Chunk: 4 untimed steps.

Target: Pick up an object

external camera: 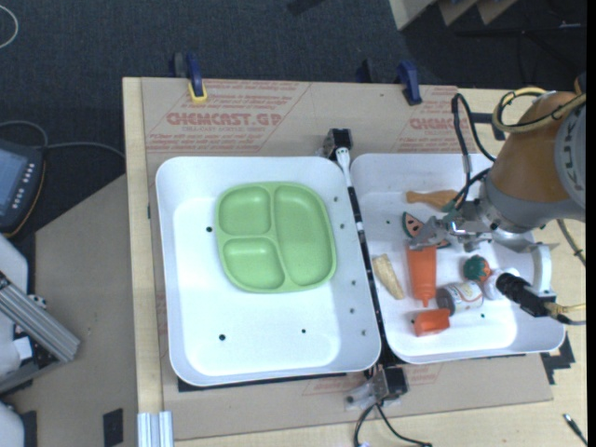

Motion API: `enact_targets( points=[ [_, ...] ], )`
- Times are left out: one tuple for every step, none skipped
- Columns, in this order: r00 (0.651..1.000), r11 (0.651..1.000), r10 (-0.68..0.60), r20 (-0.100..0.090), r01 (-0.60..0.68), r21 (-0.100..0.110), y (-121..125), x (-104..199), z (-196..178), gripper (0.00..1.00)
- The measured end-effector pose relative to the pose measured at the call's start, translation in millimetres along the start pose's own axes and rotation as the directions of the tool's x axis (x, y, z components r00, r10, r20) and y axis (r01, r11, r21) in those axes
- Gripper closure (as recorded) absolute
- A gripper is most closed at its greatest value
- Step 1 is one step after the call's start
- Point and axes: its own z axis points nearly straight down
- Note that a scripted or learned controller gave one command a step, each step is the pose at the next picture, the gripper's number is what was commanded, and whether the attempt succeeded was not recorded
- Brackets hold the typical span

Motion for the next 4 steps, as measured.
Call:
enact_targets(
  points=[
    [1.0, 1.0, -0.003, 0.003, 0.003, -0.01, 9, 3, 2, 0.0],
    [1.0, 1.0, -0.002, 0.008, 0.003, -0.029, 14, 2, -14, 1.0],
    [1.0, 1.0, 0.0, 0.01, 0.0, 0.005, 15, 1, -79, 1.0],
    [1.0, 1.0, 0.0, 0.01, 0.0, 0.004, 17, 1, -129, 1.0]
  ],
)
